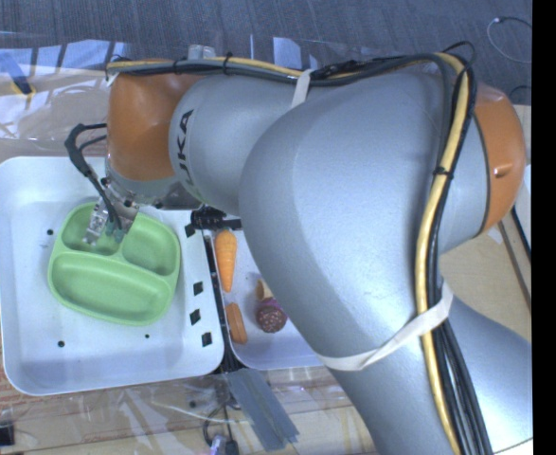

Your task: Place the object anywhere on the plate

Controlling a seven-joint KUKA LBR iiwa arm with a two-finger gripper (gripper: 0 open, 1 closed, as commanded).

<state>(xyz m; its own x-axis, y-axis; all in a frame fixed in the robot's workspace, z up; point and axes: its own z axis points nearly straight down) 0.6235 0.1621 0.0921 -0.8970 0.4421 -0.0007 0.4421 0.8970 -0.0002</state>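
Over the left white bin (pixel 12 349), a large grey robot arm (pixel 353 207) with an orange band above its wrist reaches in from the right and covers much of the scene. Its small gripper (pixel 102 224) hangs above the upper part of a light green plate (pixel 116 287), which is divided into compartments and lies in the upper half of that bin. Whether the gripper's tool is spread or pressed together cannot be told at this size, and nothing can be made out between its tips. Right of the divide, in the right white bin (pixel 259 356), lie three pieces of toy food, none of them on the plate. An orange carrot (pixel 225 259) lies lengthwise just beside the bin's left wall. Below it, near the same wall, is a smaller orange piece (pixel 236 322). Just to the right of that piece sits a dark red round object (pixel 271 317) with a pale tip, close under the arm's bulk.
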